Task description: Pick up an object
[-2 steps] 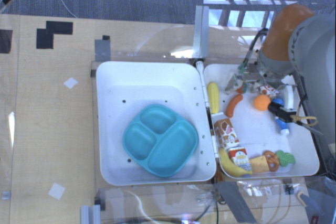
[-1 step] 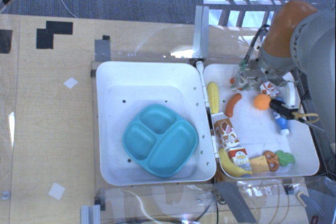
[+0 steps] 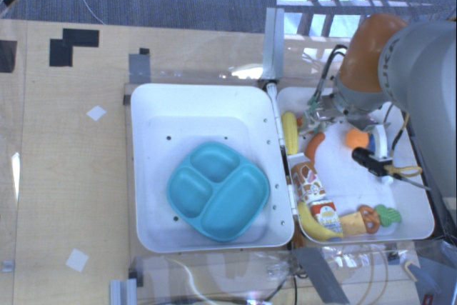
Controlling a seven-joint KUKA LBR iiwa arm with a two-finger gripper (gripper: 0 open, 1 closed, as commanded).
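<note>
The right bin [image 3: 421, 214] holds several toy foods. A yellow corn cob [image 3: 289, 131] lies along its left wall, with an orange-red carrot-like piece [image 3: 314, 145] beside it. An orange ball [image 3: 356, 138] sits near the middle. A printed snack packet [image 3: 311, 187] lies lower down, above a banana [image 3: 313, 223], a brown pretzel-like piece [image 3: 362, 219] and a green piece [image 3: 388, 214]. My gripper [image 3: 319, 113] hangs low over the bin's far left part, just above the carrot-like piece and right of the corn. The grey wrist hides its tips.
The left bin [image 3: 153, 118] bears a blue sectioned plate [image 3: 218, 189] in its near half. A thin wall [image 3: 280, 146] separates the two bins. The grey and orange arm [image 3: 400, 53] covers the right bin's far right corner.
</note>
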